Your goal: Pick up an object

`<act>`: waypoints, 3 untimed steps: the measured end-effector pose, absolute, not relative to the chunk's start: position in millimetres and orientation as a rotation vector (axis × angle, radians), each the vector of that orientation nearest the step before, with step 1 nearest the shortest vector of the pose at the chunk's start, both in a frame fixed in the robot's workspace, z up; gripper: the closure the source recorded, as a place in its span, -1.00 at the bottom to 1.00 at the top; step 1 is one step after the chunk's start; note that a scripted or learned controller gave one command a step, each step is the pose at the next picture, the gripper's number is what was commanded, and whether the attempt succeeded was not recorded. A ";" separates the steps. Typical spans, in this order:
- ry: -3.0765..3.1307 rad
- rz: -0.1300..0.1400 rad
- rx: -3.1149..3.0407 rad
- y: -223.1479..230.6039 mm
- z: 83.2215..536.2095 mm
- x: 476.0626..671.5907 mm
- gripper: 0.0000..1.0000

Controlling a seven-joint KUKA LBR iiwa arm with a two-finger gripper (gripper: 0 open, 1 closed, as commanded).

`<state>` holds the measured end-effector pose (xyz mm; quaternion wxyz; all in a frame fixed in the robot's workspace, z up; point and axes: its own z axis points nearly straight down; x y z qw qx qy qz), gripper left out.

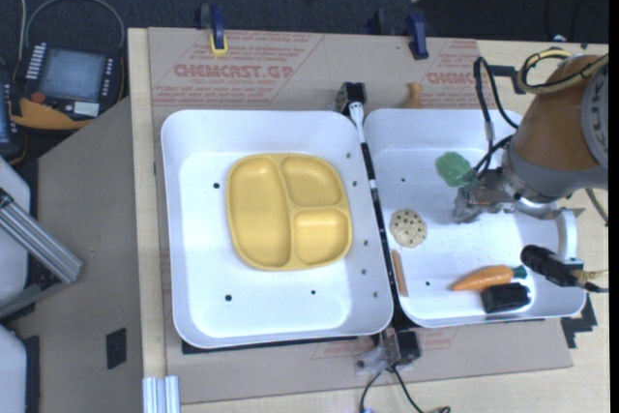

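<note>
While the gripper sits low in the right white bin, can't tell its state; green soft leaf-shaped obj just far-left of it.

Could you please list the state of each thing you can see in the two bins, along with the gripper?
Yellow divided plate: flat in the left bin, nothing in its compartments.
Cookie: lying flat in the right bin, untouched.
Green piece: beside the gripper, not visibly gripped.
Toy carrot: on its side.
Black block: against the front wall.
</note>
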<state>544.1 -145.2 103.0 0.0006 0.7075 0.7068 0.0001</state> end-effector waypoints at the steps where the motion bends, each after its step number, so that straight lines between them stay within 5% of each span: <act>1: 2.218 0.004 2.217 -148.8 166.4 547.1 1.00; 2: 2.218 0.005 2.215 -149.2 220.2 548.7 1.00; 3: 2.220 0.002 2.218 -149.3 226.7 549.3 1.00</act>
